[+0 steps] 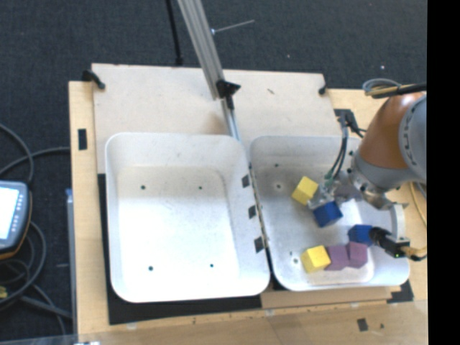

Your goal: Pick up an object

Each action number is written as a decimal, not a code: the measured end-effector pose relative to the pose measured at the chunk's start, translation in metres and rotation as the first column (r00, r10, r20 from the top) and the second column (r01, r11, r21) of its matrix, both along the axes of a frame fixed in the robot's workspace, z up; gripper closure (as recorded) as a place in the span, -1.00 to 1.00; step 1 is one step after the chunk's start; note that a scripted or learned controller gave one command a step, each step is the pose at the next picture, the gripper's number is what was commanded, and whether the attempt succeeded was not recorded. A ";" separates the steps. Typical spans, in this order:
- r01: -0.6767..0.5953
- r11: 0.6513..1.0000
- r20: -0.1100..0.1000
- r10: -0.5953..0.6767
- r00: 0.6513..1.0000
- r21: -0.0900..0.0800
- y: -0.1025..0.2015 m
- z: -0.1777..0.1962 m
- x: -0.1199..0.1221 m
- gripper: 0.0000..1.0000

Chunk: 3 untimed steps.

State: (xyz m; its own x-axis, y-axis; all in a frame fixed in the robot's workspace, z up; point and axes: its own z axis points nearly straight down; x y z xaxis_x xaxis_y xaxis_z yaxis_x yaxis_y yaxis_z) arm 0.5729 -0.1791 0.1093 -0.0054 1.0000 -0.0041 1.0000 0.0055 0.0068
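Blue cube (328, 213) sits mid right bin (277, 157) beside the yellow cube (305, 190); gripper (329, 196) hangs right over it, can't tell how open; I'd drop straight, avoiding the yellow one.

Grey tripod pole (205, 42), handheld screen (11, 214)

Arm (388, 146) — grey casing, orange band, thin cables running alongside wrist.

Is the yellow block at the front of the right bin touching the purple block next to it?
Touching. The camera view shows the yellow block pressed side by side against the purple block, no gap between.
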 end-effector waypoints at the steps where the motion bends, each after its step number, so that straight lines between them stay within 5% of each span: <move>1: -0.005 1.000 -0.001 0.005 1.000 0.007 0.126 0.090 -0.032 1.00; 2: -0.004 1.000 -0.006 0.004 1.000 0.007 0.215 0.087 -0.008 1.00; 3: 0.007 1.000 -0.010 -0.007 1.000 0.003 0.198 0.087 -0.057 1.00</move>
